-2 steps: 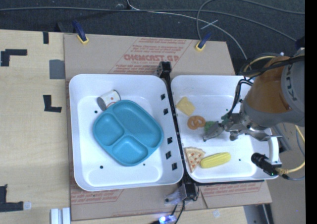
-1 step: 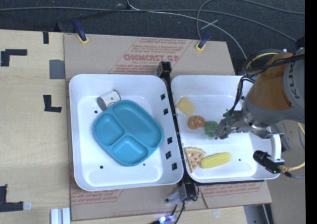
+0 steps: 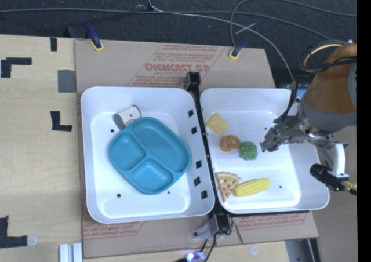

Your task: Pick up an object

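The right bin holds a yellow cheese wedge, a small pretzel, a green broccoli floret, a corn cob and a pizza slice. My gripper hangs over the right part of this bin, a short way right of the broccoli, touching none of the food. Nothing shows between its tips.
The left bin carries a blue divided plate and a small grey and white cup lying at its upper left. A black clip divider runs between the bins. Cables cross the dark floor behind the bench.
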`<state>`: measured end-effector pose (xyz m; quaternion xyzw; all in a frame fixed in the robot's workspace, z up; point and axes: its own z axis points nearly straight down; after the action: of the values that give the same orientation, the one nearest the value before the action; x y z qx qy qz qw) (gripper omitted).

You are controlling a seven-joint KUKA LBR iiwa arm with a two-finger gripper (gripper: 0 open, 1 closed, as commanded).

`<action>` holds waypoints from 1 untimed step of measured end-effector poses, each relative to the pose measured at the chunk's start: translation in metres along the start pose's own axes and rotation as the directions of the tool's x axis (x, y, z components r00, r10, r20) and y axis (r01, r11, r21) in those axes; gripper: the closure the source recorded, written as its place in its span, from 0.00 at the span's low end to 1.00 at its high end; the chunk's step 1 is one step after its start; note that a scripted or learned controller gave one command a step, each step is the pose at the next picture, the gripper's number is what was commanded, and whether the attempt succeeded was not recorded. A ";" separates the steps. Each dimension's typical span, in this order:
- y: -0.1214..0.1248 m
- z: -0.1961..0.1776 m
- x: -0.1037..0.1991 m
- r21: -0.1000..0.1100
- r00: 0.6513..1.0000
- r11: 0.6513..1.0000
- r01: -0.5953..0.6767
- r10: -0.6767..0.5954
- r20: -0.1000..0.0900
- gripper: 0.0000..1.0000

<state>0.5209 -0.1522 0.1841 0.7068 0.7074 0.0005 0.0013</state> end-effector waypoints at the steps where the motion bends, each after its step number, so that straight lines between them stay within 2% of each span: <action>1: 0.001 -0.051 0.000 -0.002 1.000 1.000 0.001 -0.001 0.000 1.00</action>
<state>0.5221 -0.1521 0.2348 0.7065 0.7077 0.0010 0.0020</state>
